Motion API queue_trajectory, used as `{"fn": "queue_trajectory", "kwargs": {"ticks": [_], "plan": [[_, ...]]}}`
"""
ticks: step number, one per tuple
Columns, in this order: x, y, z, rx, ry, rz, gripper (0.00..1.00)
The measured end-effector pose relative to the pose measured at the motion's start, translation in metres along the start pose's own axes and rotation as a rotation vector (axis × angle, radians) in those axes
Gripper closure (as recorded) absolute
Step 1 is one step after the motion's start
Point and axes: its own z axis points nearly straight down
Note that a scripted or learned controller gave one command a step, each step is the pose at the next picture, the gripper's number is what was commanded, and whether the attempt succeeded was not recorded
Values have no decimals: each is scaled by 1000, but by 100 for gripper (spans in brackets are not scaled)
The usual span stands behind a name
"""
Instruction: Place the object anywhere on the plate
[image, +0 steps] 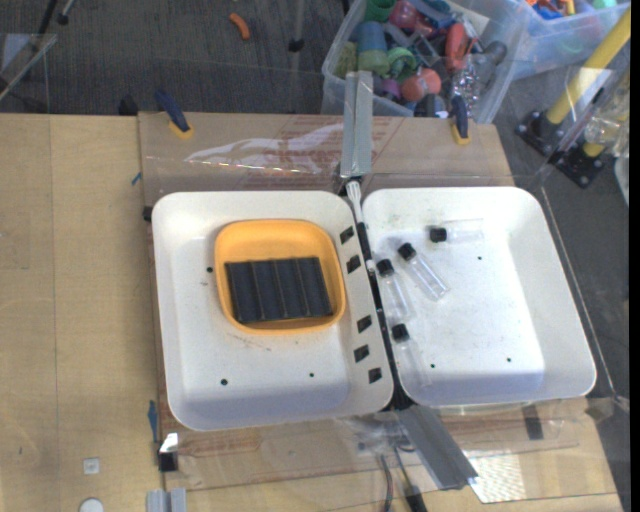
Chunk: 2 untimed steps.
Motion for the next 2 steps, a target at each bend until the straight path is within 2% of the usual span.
{"fn": "queue_trajectory", "kwargs": {"ticks": [1, 2], "plan": [[-6, 0, 0, -1, 0, -292, 100], [-8, 1, 0, -1, -1, -512, 100]]}}
